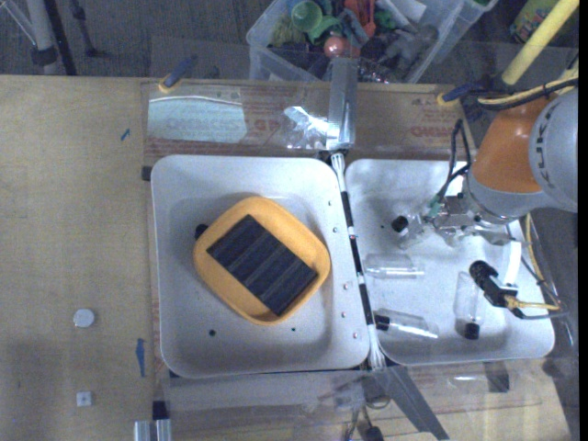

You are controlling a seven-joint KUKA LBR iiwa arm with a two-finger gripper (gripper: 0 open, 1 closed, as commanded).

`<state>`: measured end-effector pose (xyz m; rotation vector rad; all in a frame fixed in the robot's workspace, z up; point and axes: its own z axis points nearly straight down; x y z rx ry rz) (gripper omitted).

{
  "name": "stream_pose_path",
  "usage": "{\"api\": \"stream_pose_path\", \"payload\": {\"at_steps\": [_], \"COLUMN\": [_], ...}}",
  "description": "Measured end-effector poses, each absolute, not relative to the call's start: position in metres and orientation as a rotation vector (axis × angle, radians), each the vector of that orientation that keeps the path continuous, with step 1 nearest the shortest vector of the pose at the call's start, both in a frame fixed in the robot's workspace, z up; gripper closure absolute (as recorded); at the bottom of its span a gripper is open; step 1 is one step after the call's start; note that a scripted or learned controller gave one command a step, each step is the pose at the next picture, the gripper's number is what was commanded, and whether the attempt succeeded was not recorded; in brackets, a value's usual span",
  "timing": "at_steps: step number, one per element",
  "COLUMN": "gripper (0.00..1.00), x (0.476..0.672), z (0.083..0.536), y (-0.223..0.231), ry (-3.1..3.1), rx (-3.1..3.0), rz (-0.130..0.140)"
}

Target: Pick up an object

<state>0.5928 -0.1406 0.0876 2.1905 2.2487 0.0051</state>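
Note:
A yellow, rounded square pad with a black ribbed panel (262, 258) lies tilted in the left bin (175, 338). The right bin (533, 343) holds several clear plastic tubes: one (393, 266) near its left wall, one with a black tip (402, 323) at the front left, and one with a black cap (469, 312) at the front. My gripper (424, 224) hangs low over the back of the right bin, pointing left. A small black-capped clear piece (401, 224) sits right at its tip; I cannot tell if they touch.
A metal divider strip (354, 246) runs between the two bins. Crumpled clear plastic (308, 127) and a flat clear bag (197, 118) lie on the cardboard behind them. A clear tub of toys (367, 16) stands further back.

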Motion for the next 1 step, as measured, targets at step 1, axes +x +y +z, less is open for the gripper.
{"api": "stream_pose_path", "payload": {"at_steps": [1], "gripper": [0.0], "x": [0.6531], "z": [0.1852], "y": [-0.0716], "ry": [2.179], "rx": [2.261], "rz": [0.0]}}
